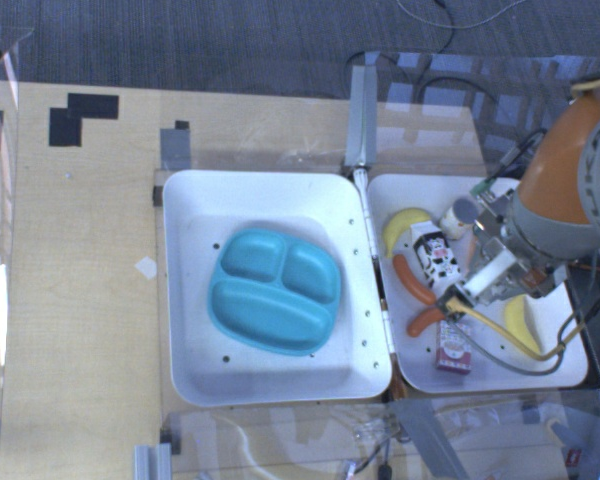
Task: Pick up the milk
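The milk point(435, 256) is lying ungrasped in the right bin point(572, 368), the pincer point(454, 302) hovering just beside it, its state impossible to tell.

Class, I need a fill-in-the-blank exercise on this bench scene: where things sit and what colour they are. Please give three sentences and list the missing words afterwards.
1. The divided plate in the left bin is ____ in colour.
2. The milk carton, white with black spots, lies in the ____ bin.
3. The arm has an ____ band above its wrist.

Missing words: blue; right; orange
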`<state>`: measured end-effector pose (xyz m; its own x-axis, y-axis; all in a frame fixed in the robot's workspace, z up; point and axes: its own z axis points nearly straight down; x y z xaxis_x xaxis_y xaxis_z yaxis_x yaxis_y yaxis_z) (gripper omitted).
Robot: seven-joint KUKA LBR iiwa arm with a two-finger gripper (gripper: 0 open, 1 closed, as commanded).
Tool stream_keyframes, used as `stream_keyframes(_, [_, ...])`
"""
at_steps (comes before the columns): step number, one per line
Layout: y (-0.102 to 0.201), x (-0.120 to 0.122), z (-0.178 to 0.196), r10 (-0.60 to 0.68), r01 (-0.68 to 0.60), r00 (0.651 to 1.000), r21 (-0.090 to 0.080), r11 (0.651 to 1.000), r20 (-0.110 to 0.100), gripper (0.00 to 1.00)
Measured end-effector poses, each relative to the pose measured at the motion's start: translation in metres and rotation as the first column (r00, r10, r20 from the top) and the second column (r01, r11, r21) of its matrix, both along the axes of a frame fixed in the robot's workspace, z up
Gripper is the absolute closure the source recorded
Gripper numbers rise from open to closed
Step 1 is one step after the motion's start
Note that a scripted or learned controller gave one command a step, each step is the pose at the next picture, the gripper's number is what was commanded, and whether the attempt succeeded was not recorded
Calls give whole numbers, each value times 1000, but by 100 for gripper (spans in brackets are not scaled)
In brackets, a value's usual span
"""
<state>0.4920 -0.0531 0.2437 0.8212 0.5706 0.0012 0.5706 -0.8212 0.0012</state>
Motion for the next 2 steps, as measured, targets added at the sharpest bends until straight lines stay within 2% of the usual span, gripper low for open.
stream_keyframes(1, [-16, 3, -21, -248, 248, 969, 0, 969, -2, 100])
stream_keyframes(2, [-15, 5, -11, -238, 238, 971, 0, 971, -1, 100])
